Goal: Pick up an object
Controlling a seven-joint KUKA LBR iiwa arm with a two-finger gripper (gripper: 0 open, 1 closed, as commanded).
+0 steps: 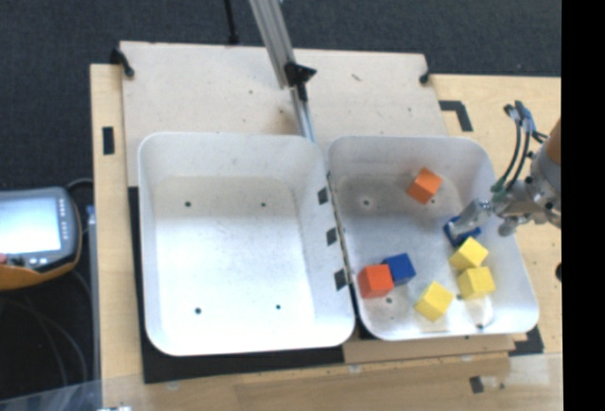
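Pincer (465, 228) low inside the right bin (378, 154), near its right wall; whether clenched or released I cannot tell (blue tips blur together). Nearest candidate: yellow cube (469, 254), just below it. Two more yellow cubes (475, 282) (434, 300) further below. Orange cube (425, 184) up-left, apart. Red (376, 280) and blue (400, 267) cubes touch, far left. Likely lowered here because the yellows cluster close.
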